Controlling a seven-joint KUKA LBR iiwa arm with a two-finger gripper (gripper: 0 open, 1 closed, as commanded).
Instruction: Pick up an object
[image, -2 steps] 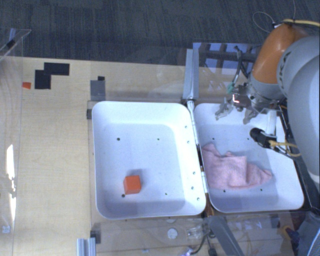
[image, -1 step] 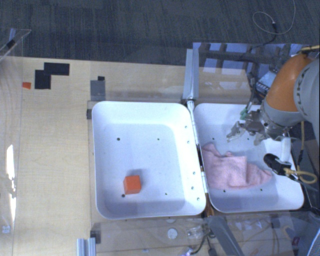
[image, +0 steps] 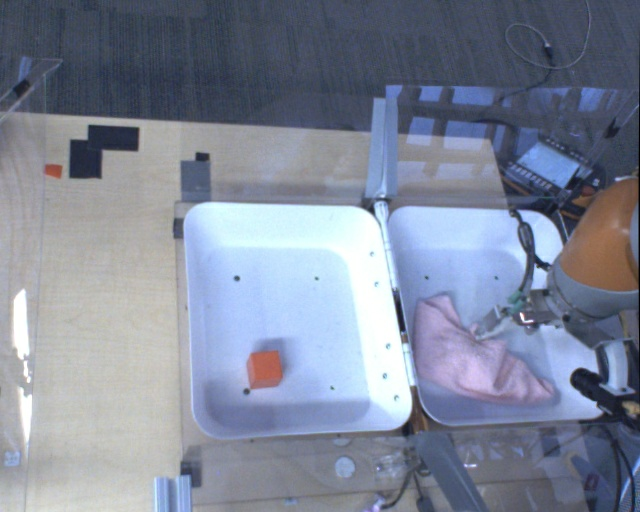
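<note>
You've got the arm (image: 600, 255) coming in from the right edge of the frame, orange band showing above the grey wrist, reaching down into the right bin (image: 450, 235). Your gripper (image: 497, 325) sits low at the centre-right of the frame, right at the upper right edge of the pink cloth (image: 470, 355). It looks to be touching the cloth's top fold, but you cannot tell from this angle whether it is open or closed, or whether any cloth is caught in it. The cloth itself lies crumpled across the lower half of the right bin, spreading from the bin's left wall toward its lower right corner.

Over in the left bin (image: 280, 240), you have an orange cube (image: 265, 369) resting on the floor in the lower left part, well apart from the arm. The two bins sit side by side, touching along the middle divider. On the bench (image: 100, 300) at the upper left of the frame, there are black patches (image: 100, 148) and a small orange marker (image: 53, 171).
</note>
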